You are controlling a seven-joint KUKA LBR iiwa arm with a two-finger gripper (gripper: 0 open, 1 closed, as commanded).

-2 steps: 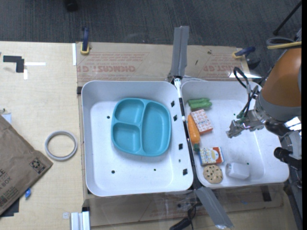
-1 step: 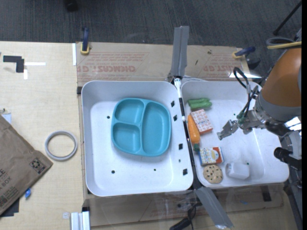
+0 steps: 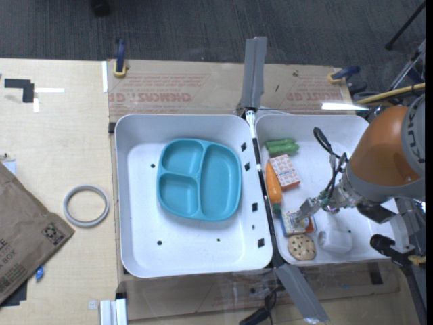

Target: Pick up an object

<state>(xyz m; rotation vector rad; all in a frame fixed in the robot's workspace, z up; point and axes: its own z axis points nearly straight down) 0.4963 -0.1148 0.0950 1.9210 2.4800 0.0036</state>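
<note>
My gripper [image 3: 308,208] is low in the right bin [image 3: 352,124], at the end of the grey arm with its orange band [image 3: 384,149]. Its tip sits just above and to the right of a small colourful packet [image 3: 295,221]; I cannot tell if they touch. A round cookie [image 3: 301,246] lies below the packet. To the gripper's left lies an orange carrot-shaped piece [image 3: 272,185], with a red and white box [image 3: 285,171] and a green vegetable [image 3: 281,145] further up. A white cup [image 3: 336,240] lies under the arm.
The left bin [image 3: 135,202] holds a blue divided plate [image 3: 201,179]. A grey divider post [image 3: 254,70] stands between the bins at the back. On the bench to the left lie a tape ring [image 3: 86,204] and a cardboard sheet [image 3: 24,239].
</note>
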